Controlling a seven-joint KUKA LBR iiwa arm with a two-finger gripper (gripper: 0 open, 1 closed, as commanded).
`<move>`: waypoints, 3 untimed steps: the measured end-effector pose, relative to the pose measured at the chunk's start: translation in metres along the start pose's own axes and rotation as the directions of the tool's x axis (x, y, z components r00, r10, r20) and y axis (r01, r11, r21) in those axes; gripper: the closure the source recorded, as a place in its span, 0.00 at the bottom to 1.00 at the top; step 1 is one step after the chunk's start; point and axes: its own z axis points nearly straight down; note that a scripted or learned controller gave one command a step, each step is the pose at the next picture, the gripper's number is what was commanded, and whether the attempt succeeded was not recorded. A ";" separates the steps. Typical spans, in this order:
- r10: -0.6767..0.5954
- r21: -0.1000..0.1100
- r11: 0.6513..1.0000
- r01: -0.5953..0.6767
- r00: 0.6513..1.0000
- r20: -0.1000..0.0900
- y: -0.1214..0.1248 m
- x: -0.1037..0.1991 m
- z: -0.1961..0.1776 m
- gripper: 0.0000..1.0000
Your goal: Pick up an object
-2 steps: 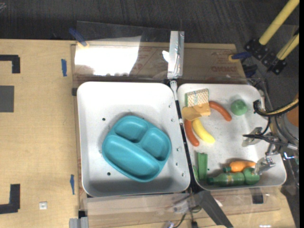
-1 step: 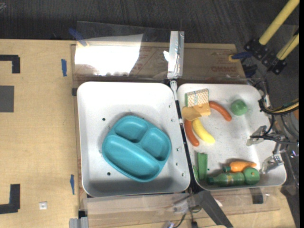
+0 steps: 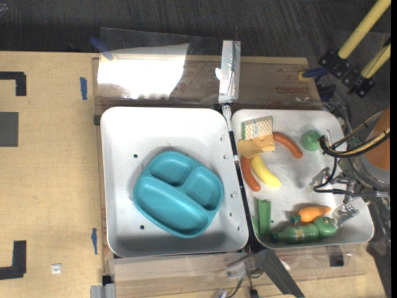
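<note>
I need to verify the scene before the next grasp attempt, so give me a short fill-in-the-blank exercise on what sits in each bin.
1. The teal divided plate lies in the ____ bin as the camera sees it.
2. The banana in the other bin is coloured ____.
3. The plate has ____ compartments.
4. The gripper sits over the bin holding the ____ food.

Missing words: left; yellow; three; toy
</note>
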 end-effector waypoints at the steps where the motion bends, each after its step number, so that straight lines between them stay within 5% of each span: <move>1: -0.371 -0.027 0.928 0.371 0.929 -0.007 -0.015 0.009 0.011 0.00; 2: -0.630 -0.032 0.776 0.630 0.777 0.004 -0.012 0.012 0.023 0.00; 3: -0.859 -0.026 0.512 0.859 0.512 0.018 -0.009 0.017 0.004 0.00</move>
